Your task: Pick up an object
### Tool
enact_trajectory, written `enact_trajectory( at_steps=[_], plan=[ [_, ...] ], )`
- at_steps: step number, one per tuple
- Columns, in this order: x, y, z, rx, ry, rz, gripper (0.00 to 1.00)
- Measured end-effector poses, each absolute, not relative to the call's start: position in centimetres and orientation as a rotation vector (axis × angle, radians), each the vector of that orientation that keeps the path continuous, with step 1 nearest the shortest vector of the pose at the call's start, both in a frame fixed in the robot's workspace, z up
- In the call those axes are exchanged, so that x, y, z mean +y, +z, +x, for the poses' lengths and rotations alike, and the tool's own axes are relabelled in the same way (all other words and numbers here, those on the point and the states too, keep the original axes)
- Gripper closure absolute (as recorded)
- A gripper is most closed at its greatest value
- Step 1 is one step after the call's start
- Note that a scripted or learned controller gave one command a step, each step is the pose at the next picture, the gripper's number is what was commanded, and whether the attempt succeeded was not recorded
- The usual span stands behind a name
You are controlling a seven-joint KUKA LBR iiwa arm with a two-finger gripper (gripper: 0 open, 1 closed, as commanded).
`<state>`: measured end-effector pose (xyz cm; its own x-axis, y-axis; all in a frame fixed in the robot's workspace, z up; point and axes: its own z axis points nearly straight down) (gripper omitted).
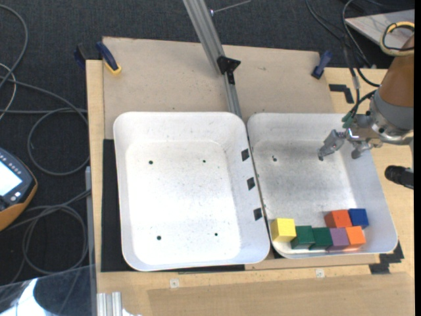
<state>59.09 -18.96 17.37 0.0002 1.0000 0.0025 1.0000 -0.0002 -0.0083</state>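
Coloured blocks [322, 231] clustered along right bin [309, 176] near edge, row running left-right; gripper [342, 147] above far right, fingers apart, holding nothing; wooden bench [164, 78], dark carpet.

Arm [399, 87] cut off by the right edge, upper part out of frame. Gripper [342, 145] small and somewhat blurred; finger gap not possible to judge. Blocks [322, 232] packed tight in the near corner of the right bin [309, 176], some partly hidden behind others: green block [304, 236] half covered by yellow block [284, 228], exact count unclear. Metal pole [209, 41] cut off at the top edge. Device with a screen [12, 186] cut by the left edge, text on it too small to read. Bench [197, 295] front cut by the bottom edge.
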Motion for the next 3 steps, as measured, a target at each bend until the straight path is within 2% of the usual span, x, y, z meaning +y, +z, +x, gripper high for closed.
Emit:
enact_trajectory(
  at_steps=[1,2,3],
  plan=[
    [-19.3,13.0,59.0,-2.217,0.005,-2.218,0.00],
    [-19.3,14.5,59.2,-2.224,-0.004,-2.222,1.00],
    [-19.1,20.2,58.5,-2.227,-0.006,-2.225,1.00]
  ],
)
